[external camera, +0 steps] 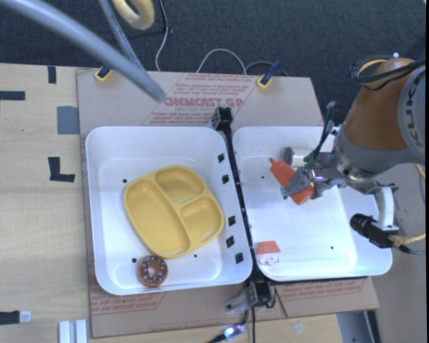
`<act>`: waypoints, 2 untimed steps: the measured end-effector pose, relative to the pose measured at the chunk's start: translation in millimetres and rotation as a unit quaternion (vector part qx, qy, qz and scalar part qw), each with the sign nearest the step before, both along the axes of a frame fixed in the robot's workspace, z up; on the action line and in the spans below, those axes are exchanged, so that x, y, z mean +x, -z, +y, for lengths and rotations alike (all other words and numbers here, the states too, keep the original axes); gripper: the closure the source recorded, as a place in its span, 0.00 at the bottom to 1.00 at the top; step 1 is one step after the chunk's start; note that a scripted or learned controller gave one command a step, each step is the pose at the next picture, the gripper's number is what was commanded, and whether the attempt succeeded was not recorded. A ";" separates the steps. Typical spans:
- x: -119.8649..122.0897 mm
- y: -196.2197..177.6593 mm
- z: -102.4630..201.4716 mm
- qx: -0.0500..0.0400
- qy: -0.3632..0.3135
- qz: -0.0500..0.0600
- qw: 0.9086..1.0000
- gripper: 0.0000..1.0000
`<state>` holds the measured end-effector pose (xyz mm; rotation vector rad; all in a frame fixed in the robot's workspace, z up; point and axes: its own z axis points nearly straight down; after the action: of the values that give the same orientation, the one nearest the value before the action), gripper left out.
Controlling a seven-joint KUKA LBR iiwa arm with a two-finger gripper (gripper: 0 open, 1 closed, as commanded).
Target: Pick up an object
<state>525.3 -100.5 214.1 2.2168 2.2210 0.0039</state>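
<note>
Nearest the camera, on the pale wooden table [28,213]: a brown frosted doughnut [152,271] in the left shallow white bin [100,191], and a small white-and-red carton [268,252] against the near wall of the right shallow white bin [322,274]. Just behind the doughnut, a yellow three-compartment plastic plate [173,209], lying flat and untouched.

Farther back in the right bin, an orange-red plastic bottle-shaped object [278,170], lying tilted on the bin floor with the grey two-finger gripper [305,183] pressed across its lower end, orange showing on either side of the metal. Clenched or released: impossible to tell from this slant.

Likely risks: a hold too close to one end, letting the long object pivot and drop on the lift; a glancing contact merely shoving it toward the dividing wall; a slip off smooth, rounded plastic. Carton well apart, so little chance of a collision there.
</note>
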 end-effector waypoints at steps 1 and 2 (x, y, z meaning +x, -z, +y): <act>0.6 -18.8 0.3 0.000 0.000 0.002 1.000 1.00; 9.3 -15.3 62.5 0.001 -0.003 0.003 1.000 1.00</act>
<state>534.6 -38.0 229.4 2.2146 2.2319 0.0008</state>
